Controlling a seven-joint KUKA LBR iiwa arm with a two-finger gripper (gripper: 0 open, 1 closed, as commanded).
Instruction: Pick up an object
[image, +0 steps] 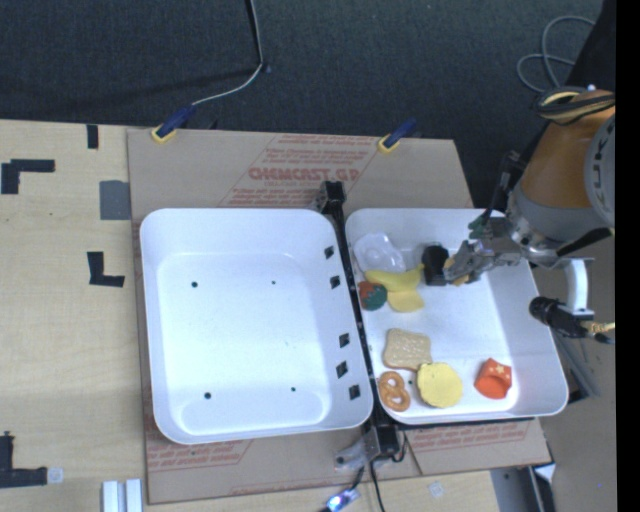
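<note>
White plastic forms the two shallow bins, and the right bin (520, 330) is taken as the landmark for everything else. Inside it, near its upper left corner, a clear cup (377, 250) is seen, with a yellow banana-like piece (397, 287) just below it and a small red and green ball (372, 295) touching that piece on its left. A tan cracker (407, 348) is placed near the bin's middle, while a pretzel (394, 390), a round yellow disc (439, 385) and a red pepper-like piece (493, 378) are lined up along its lower edge. The gripper (438, 266) is held low over the bin's upper part, just right of the banana piece; whether it is released or clenched cannot be told. The left bin (240, 320) is set touching the right bin's left wall.
</note>
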